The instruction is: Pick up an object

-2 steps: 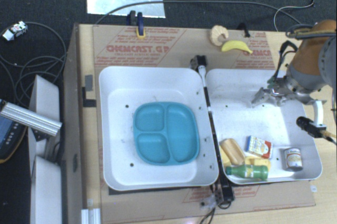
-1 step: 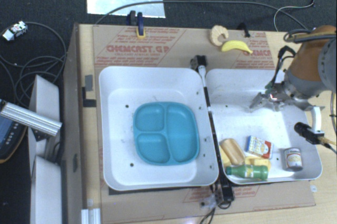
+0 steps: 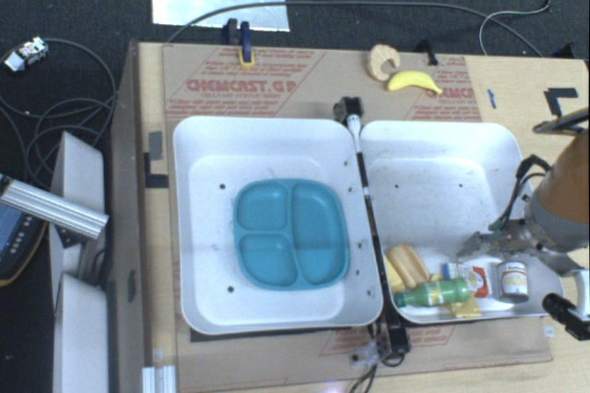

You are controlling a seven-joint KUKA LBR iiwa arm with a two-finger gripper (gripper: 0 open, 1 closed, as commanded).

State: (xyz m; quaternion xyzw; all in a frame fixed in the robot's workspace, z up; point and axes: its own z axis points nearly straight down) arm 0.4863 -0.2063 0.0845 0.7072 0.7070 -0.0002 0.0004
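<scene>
Camera view shows the gripper (image 3: 486, 241) low over the right bin (image 3: 433, 151), near its right wall and just far of the cluster of items along the near edge. Its tip is a blur of grey metal, so whether it is released or clenched cannot be told, and nothing is visibly held in it. Behind it the grey arm (image 3: 562, 197) with its orange band reaches in from the right.

The nearest candidates lie just near of the gripper. A small white jar (image 3: 513, 280) stands upright, with a red-and-white packet (image 3: 476, 277) on its left. Left of that a green bottle (image 3: 433, 293) lies on its side against the near wall, and a tan block (image 3: 407, 266) sits just far of the bottle's left end.

The jar looks the best bet: probably light, rigid and compact, to be taken across its round body from above, though its smooth side may slip or tip. The bottle is likely light, hard plastic and apt to roll, so it should be pinched across the middle of its body, not along it. The packet looks flat and floppy, a poor choice for two fingers.

Further out, the left bin (image 3: 207, 151) holds a teal divided plate (image 3: 291, 232). A banana (image 3: 413, 82) lies on the bench beyond both bins.
</scene>
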